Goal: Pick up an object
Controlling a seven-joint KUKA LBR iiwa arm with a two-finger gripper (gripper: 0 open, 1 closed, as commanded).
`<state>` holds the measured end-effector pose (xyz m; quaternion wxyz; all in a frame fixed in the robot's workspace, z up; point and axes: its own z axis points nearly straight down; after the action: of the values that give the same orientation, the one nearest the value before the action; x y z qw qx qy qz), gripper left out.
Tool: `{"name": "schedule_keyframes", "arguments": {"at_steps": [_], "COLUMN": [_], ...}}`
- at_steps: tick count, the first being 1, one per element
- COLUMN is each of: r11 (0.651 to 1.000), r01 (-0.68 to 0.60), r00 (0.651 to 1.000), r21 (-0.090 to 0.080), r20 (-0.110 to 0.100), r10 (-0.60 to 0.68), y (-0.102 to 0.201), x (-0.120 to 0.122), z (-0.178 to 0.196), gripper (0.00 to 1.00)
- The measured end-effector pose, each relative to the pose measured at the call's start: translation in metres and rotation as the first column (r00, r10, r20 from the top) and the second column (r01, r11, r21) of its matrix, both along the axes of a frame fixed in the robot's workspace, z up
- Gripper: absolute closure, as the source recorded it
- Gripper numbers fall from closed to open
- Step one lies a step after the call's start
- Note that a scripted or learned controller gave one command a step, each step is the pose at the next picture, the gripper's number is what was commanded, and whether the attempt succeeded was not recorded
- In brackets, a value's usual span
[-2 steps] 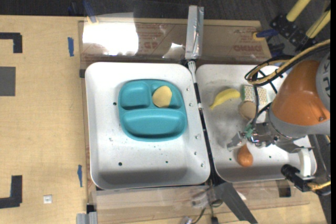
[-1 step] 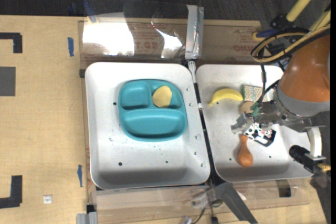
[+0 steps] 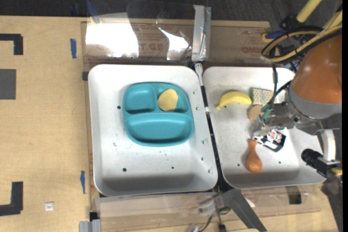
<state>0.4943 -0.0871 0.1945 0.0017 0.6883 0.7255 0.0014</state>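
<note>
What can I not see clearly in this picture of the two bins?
1. Camera view: black, white and red thing, partly under the claw, too small to identify.
2. Camera view: tan thing, partly covered by the claw.
3. Camera view: patterned pad, its right side hidden by the arm.
4. Camera view: right bin, its right wall covered by the arm.

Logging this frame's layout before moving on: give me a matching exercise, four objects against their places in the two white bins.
Things:
1. teal plastic divided plate
2. round yellow fruit-like piece
3. curved yellow banana
4. orange pear-shaped piece

Places:
A. front part of the right bin
B. middle of the left bin
C. the plate's upper right compartment
D. far left part of the right bin

Pairs: 1-B, 2-C, 3-D, 4-A.
</note>
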Motion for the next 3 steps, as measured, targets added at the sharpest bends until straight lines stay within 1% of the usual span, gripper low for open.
{"name": "schedule_keyframes", "arguments": {"at_steps": [1,2,3], "r11": [1.0,0.992,0.995], "r01": [0.0,-0.13,-0.096], "r00": [1.0,0.991,0.994], "r21": [0.0,-0.007,-0.015], "r20": [-0.002,0.018,0.041], "r10": [0.0,0.13,0.097], "y": [0.0,-0.011,-0.029], "x": [0.0,0.006,0.113], "z": [-0.001,-0.082,-0.087], "gripper": [0.0,0.0,0.0]}}
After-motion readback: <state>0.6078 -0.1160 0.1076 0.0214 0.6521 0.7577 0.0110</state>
